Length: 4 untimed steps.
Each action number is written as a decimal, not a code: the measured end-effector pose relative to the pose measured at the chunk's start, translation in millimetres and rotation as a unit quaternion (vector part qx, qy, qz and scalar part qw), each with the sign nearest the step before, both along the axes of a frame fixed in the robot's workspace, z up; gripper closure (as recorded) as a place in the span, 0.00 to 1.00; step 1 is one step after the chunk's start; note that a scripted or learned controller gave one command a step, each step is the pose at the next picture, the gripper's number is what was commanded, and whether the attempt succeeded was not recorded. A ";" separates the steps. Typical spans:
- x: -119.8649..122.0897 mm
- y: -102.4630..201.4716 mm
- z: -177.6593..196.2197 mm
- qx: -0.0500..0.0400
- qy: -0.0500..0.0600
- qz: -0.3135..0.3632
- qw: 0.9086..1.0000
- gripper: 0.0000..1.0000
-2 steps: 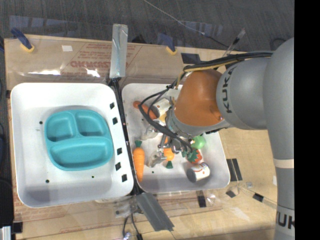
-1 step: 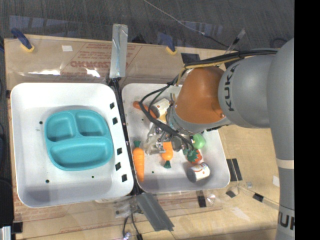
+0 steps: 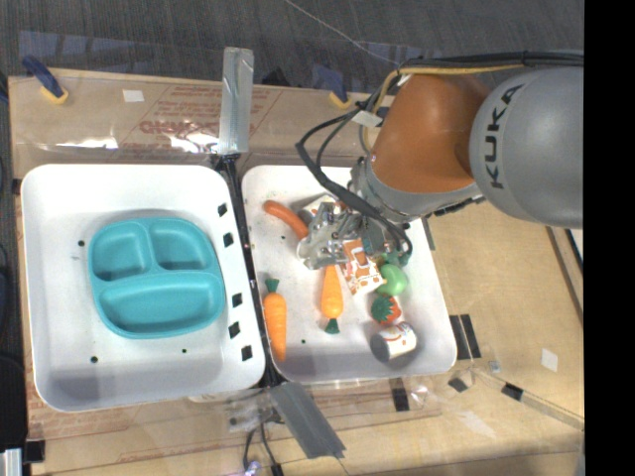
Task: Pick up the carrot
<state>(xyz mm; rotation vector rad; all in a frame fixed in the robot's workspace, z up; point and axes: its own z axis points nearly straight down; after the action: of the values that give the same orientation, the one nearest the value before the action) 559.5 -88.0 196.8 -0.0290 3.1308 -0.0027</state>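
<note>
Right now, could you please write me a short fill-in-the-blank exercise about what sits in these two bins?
1. The teal divided plate lies in the ____ bin.
2. The plate has ____ compartments.
3. The gripper hangs over the ____ bin.
4. The carrot by the divider between the bins has its green top pointing toward the ____ edge of the picture.

Missing words: left; three; right; top
</note>
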 end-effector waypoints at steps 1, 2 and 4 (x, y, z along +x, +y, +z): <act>-19.0 41.0 -5.3 0.001 0.006 -0.025 1.000 1.00; 22.5 6.5 0.0 0.000 0.003 0.108 0.994 1.00; -3.8 20.8 50.5 -0.003 0.003 0.478 0.878 1.00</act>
<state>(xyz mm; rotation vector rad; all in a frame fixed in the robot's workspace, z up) 555.7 -67.2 247.3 -1.5262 2.7420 -0.0031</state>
